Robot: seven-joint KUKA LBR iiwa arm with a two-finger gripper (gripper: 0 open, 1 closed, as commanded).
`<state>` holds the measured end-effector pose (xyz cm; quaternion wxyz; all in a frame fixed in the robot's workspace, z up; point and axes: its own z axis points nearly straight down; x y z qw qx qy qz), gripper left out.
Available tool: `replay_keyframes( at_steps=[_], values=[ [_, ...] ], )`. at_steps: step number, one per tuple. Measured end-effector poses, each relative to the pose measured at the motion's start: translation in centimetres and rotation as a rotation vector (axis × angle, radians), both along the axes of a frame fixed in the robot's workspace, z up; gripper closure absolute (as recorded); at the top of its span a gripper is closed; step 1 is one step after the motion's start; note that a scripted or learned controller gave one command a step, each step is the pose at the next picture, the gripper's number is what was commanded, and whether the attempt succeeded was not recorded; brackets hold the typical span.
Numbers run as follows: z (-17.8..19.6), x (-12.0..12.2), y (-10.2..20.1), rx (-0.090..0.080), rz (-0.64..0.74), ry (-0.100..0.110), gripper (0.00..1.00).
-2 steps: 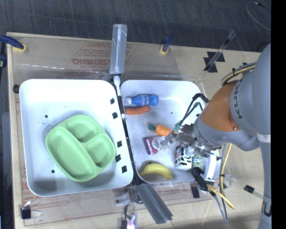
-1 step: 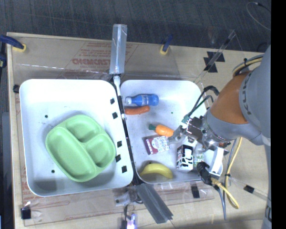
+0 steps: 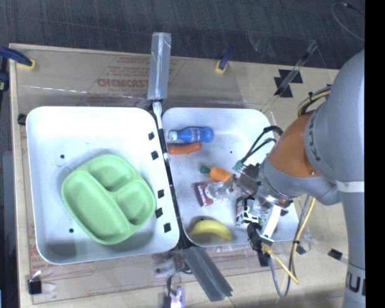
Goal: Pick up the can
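My end effector (image 3: 242,194) is positioned low over the right bin (image 3: 244,128), in that bin's right half as the camera sees it. Open or closed state: I cannot tell, as the wrist and its fittings cover the working end. The can (image 3: 208,192), red and silver, lies on the bin floor just beside my end effector, on the side toward the view's left; whether the two are in contact is not discernible, and I see nothing gripped. An orange carrot (image 3: 218,172) lies just above the can in the view, close to my end effector. A yellow banana (image 3: 210,230) lies near the bin's lower wall, below the can. Farther up the bin, a blue bottle (image 3: 191,135) lies on its side, with an orange-red sausage (image 3: 184,149) directly beneath it in the view; both are near the divider between the bins. The left bin (image 3: 51,133) holds a green divided plate (image 3: 109,197), well apart from my end effector. Both bins rest on the bench (image 3: 83,76).
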<state>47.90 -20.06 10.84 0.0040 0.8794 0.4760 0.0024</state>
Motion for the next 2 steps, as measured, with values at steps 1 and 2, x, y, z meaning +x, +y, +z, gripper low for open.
replay_keyframes(
  at_steps=[1, 2],
  values=[
    [14.9, 0.5, 0.3, 0.009, -0.168, 0.019, 0.0],
    [4.6, -0.5, 0.4, 0.01, -0.327, 0.023, 0.0]
  ],
)
